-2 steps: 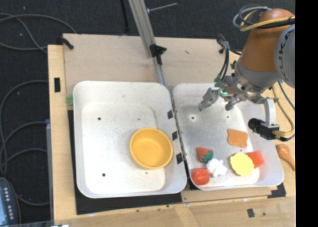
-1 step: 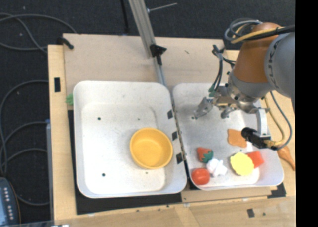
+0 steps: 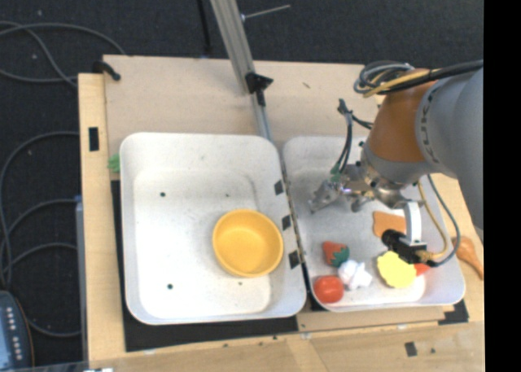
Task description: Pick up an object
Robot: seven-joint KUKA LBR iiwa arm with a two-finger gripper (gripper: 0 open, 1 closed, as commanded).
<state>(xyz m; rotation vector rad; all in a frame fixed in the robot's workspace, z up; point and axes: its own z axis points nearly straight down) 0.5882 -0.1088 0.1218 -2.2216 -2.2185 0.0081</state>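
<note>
The gripper (image 3: 326, 194) hangs over the right bin (image 3: 313, 159); whether it is released or clenched I cannot tell. Near it lie a strawberry (image 3: 334, 251), a tomato (image 3: 329, 287), a white object (image 3: 353, 274) and a yellow object (image 3: 396, 269). The left bin (image 3: 163, 167) contains a yellow bowl (image 3: 247, 242).

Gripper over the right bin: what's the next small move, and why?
Probably shift the gripper toward the near edge of the right bin before descending. It hangs over bare floor, while the red ball, white piece and yellow object sit clustered nearer the camera.
</note>
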